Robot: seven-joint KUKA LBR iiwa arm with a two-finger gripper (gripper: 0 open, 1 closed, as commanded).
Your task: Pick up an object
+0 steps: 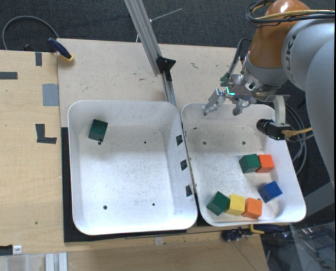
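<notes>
We judge the small coloured cubes light, rigid and smooth-sided, best pinched across two flat opposite faces. Six lie in the right white bin (213,145): a green cube (249,163) touching an orange cube (265,162), a blue cube (270,191), and a green-yellow-orange row (235,204) by the near rim. Our gripper (225,104) hovers over that bin's far edge, fingers spread apart, holding nothing.
</notes>
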